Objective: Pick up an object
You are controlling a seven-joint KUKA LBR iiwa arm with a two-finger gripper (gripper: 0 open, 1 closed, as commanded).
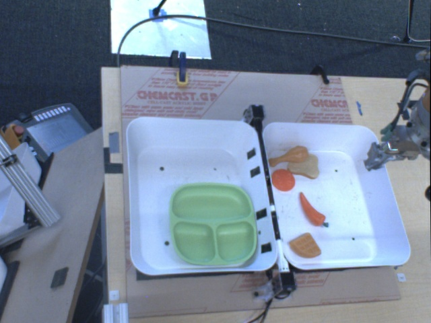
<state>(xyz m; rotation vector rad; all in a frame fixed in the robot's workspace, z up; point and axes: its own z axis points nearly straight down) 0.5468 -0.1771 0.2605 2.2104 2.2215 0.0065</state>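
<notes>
1. The two shallow white plastic bins sit side by side on the desk (222, 89): the left bin (145, 153) and the right bin (384, 207), which meet along a central divide.
2. The left bin holds a pale green plastic plate with three compartments (214, 223), lying flat near the bin's front right corner.
3. The right bin holds four toy food pieces, all in its left half:
   - a tan drumstick-shaped piece (297, 161) near the back;
   - a flat orange-red disc (283, 180) just in front of the drumstick, touching or nearly touching it;
   - an orange-red carrot-shaped piece with a small dark green tip (312, 209) near the bin's middle, lying at a slant;
   - an orange-tan wedge-shaped piece (305, 246) near the front.
4. The grey metal jaws (377, 156) stand at the right bin's back right corner, over its rim.
5. All four pieces lie to the left of the jaws, well apart from them. Nothing is seen between the jaws.
6. Whether the jaws stand parted or closed cannot be told at this size.
</notes>
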